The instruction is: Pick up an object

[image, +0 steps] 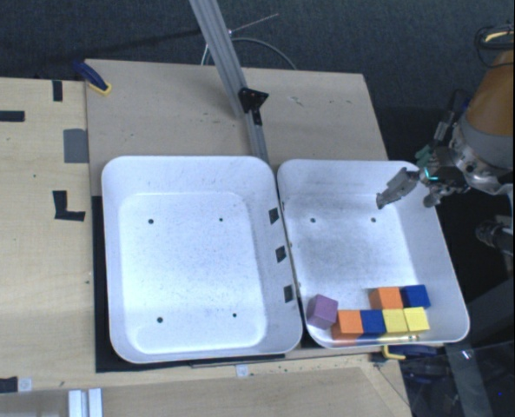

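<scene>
1. The gripper (412,188) hangs over the far right edge of the right bin (344,241), its two fingers spread apart with nothing between them

2. The things to pick lie well apart from it, toward the camera along the bin's near wall: a purple block (323,309) nearest the divider, then an orange block (350,321), a blue block (373,321), two yellow blocks (406,321), and behind those a second orange block (385,298) and a second blue block (415,295)

3. The left bin (188,259), further left of the gripper, holds no block that I can make out

4. Main risk, as I judge it: the coloured blocks sit touching one another in a tight cluster, so a finger coming down could land on a neighbour instead of slipping beside the target

5. The cluster also hugs the bin wall, leaving little room for a finger on that side; a closure there may just push blocks around

6. The purple block stands slightly apart and looks the safer choice
</scene>
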Available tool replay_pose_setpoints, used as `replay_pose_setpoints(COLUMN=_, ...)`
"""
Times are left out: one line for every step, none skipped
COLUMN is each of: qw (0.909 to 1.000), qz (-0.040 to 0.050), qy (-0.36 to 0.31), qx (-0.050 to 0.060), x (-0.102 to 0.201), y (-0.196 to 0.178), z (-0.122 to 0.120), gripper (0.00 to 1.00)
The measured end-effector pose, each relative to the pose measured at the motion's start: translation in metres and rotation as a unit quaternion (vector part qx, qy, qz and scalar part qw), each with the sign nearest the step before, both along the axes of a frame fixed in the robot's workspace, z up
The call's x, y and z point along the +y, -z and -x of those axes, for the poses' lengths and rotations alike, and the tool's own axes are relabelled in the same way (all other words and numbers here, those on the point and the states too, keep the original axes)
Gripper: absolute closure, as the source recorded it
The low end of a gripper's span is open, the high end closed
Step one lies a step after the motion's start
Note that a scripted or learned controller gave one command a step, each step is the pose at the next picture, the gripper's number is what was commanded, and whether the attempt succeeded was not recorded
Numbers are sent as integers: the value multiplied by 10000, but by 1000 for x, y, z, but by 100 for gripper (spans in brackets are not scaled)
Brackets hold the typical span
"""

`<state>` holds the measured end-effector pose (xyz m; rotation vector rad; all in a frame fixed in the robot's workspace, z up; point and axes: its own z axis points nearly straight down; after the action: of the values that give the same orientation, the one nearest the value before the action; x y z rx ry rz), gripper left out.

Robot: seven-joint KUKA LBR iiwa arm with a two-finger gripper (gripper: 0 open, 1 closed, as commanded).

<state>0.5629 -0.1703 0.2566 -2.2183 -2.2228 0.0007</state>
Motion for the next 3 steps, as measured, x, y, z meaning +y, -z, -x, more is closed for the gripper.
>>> replay_pose_setpoints(qw=10000, qz=-7, qy=-1, qx=40, x=34, y=108, z=-13, gripper=0)
replay_pose_setpoints(qw=10000, qz=-5, qy=-10, qx=18, x=77, y=134, z=-8, gripper=0)
replay_pose_setpoints(qw=10000, qz=3, qy=8, qx=25, x=77, y=167, z=4, gripper=0)
